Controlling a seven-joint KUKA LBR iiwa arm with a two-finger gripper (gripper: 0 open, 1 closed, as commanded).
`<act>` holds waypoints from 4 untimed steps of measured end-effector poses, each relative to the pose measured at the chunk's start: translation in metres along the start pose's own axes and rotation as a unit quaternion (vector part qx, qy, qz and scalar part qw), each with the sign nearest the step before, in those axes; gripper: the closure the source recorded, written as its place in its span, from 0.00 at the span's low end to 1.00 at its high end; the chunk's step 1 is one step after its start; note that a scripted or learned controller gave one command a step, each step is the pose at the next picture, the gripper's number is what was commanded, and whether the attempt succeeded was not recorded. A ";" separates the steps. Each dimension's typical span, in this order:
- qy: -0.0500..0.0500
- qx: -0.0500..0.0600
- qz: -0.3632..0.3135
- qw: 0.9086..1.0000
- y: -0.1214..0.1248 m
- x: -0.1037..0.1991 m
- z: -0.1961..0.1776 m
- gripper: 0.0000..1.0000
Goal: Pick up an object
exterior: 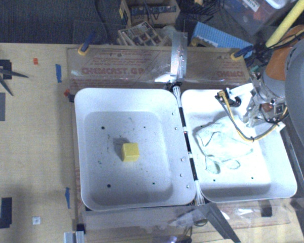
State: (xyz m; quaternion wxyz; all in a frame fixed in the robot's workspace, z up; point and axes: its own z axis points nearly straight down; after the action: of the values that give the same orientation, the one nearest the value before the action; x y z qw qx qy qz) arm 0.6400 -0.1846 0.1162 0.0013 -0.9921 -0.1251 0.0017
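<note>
Bench: light wood top [30, 151], clutter of boxes & cables along the far edge, blue tape marks on the left part.
Bins: 2 shallow white bins side by side, touching along the middle seam. Left bin [91, 105], right bin [278, 181].
Task obj: 1 small yellow block [130, 152], lying on the floor of the left bin, roughly centre, a bit toward the near side. Nothing touching it.
Right bin contents: pale, thin, crumpled see-through item [218, 146], looks like film or a loose cord loop; can't tell which.
Arm: grey w/ orange band [276, 67], reaching in from the right, over the far right part of the right bin.
Gripper: [253, 114] above the right bin, well apart from the block; yellow cable looped just beside it. Pincer state: can't tell, too cluttered & blurred.
</note>
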 end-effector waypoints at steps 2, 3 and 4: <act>0.000 0.000 -0.002 1.000 0.000 0.001 -0.021 1.00; 0.001 0.000 -0.003 1.000 0.000 0.001 -0.031 1.00; 0.001 0.000 -0.003 1.000 0.001 0.001 -0.042 1.00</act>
State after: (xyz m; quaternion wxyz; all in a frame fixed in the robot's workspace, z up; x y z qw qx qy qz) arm 0.6417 -0.1851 0.1578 0.0010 -0.9917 -0.1282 0.0005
